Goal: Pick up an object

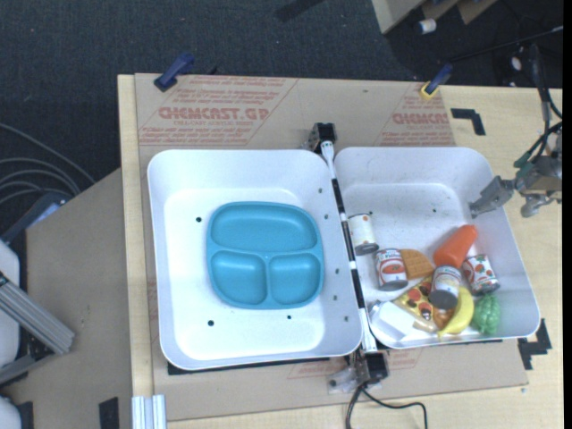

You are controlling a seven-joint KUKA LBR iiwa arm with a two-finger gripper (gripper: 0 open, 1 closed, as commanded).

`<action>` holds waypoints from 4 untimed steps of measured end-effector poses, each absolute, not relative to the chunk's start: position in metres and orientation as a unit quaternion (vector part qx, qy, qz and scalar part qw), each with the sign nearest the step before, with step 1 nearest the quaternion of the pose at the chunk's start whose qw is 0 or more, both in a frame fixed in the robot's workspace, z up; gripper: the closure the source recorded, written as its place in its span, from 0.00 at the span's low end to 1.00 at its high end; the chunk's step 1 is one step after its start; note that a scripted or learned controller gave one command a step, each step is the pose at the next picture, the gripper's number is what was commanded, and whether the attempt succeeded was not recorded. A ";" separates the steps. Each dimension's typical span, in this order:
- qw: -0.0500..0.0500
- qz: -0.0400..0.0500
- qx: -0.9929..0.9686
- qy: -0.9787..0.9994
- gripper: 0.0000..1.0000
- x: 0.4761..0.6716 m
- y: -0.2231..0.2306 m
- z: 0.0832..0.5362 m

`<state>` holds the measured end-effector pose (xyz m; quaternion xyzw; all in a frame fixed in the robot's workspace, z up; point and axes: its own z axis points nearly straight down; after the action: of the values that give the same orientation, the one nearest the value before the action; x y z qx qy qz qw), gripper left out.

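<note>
A pale wooden bench (259, 105) on dark carpet bears two shallow white bins side by side, with the gripper (511, 195) at the right bin's (402, 172) far right rim, its two fingers spread apart with nothing between them. Outward from the jaws, the nearest candidates lie in that bin's near corner: an orange carrot (457, 245), small cans (391, 268), a banana (461, 312) and green produce (486, 315), while the left bin (179, 204) holds a blue divided plate (264, 255). The step appears to be the approach; the next move would call for travel inward over the cluster, then descent onto one item.
</note>
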<state>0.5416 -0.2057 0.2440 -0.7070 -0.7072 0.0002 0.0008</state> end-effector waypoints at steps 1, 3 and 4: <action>0.002 0.000 -0.707 -0.708 0.00 0.568 -0.212 0.089; 0.001 0.000 -0.706 -0.708 1.00 0.519 -0.114 0.191; 0.000 0.000 -0.707 -0.707 1.00 0.491 -0.077 0.237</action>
<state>0.4906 -0.0773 0.2374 -0.7068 -0.7074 0.0000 0.0003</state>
